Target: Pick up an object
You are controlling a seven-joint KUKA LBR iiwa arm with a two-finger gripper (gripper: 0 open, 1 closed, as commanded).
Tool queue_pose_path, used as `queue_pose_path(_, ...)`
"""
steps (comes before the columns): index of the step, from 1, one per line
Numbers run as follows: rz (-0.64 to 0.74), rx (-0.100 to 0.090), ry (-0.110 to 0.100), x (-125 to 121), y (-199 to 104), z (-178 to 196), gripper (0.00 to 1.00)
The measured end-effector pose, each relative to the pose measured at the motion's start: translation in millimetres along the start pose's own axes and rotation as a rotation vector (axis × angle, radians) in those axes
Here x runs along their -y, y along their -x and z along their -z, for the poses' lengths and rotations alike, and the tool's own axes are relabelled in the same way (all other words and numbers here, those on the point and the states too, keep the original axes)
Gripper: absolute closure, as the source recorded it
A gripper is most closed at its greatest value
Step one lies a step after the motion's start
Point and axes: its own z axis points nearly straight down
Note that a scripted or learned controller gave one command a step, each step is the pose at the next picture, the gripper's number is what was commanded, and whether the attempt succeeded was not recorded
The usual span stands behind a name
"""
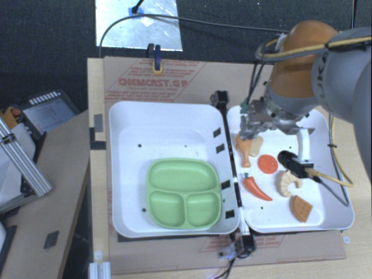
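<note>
Arm: the grey arm point(343, 68) comes in from the right and bends down over the right bin point(273, 217).
Claw: the claw point(251, 130) hangs low at the back left part of the right bin, close to the wall between the two bins.
Claw state: I cannot tell how far open it is. It looks dark and bunched up from here. I cannot see anything held in it.
Drumstick: a small tan toy drumstick point(250, 149) lies in the right bin, right under the claw. Its top end is at the claw tip, and I cannot tell if they touch. Its thin end points toward the front of the bin.
Red disc: a round red disc point(268, 164) lies just beside the drumstick, on the side away from the left bin.
Pepper: a red pepper point(256, 188) lies nearer the front, below the drumstick and apart from the claw.
Shrimp: a pale curled shrimp point(287, 182) lies to the right of the pepper.
Waffle: a brown waffle piece point(301, 208) lies near the front of the bin, well apart from the claw.
Left bin: the left bin point(163, 132) holds a green plate point(183, 192) with three parts, at its front.
</note>
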Motion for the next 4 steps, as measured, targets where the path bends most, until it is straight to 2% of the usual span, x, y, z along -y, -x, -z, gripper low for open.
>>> queue_pose_path(2,0.0,0.001,0.002,19,-107,18,1.0)
queue_pose_path(3,-0.004,0.003,0.001,16,-109,-1,1.0)
queue_pose_path(4,-0.005,0.002,0.001,16,-108,0,0.0)
